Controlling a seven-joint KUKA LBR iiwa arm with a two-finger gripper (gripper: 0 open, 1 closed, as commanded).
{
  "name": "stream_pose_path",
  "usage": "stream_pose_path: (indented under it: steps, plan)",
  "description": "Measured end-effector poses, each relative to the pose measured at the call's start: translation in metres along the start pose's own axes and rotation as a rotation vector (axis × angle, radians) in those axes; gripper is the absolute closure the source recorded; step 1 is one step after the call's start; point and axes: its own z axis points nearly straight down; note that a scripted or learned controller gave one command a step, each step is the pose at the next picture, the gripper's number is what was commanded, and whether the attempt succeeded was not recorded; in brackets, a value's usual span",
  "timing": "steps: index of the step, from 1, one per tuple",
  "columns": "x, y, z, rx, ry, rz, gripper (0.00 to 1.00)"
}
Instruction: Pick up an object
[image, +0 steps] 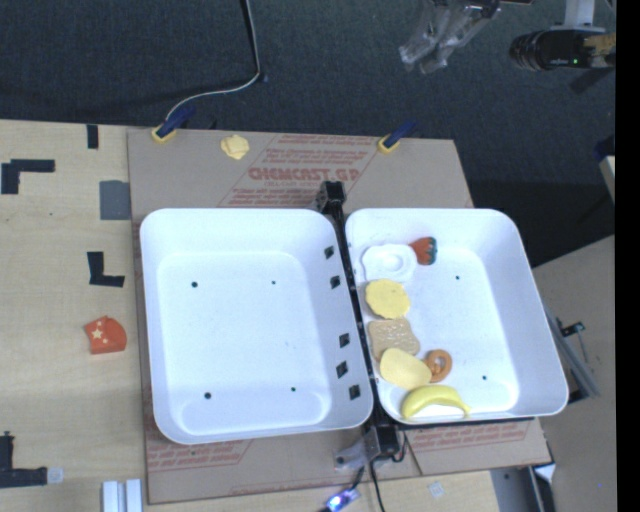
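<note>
Tool (440, 45) blurred above the table's far edge, right of centre; cannot tell its state. Right bin (500, 300) holds the objects along its left wall: white piece (387, 262), red strawberry-like piece (425, 250) just beside it, yellow disc (387, 298), tan cracker (392, 334), yellow lump (403, 367), small orange ring (438, 363), banana (434, 402) at the near wall. Left bin (240, 320) beside it. Orange-red piece (105, 335) on the table's left side; yellow bit (235, 147) near the far edge.

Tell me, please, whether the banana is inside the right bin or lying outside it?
Inside. The banana lies on the floor of the right bin, near its front rim, beside the small ring-shaped piece.
</note>
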Motion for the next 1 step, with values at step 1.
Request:
stream_pose_path:
  steps: [1]
  plan:
    - [-0.0929, -0.0006, 0.0040, 0.005, -0.003, 0.010, 1.00]
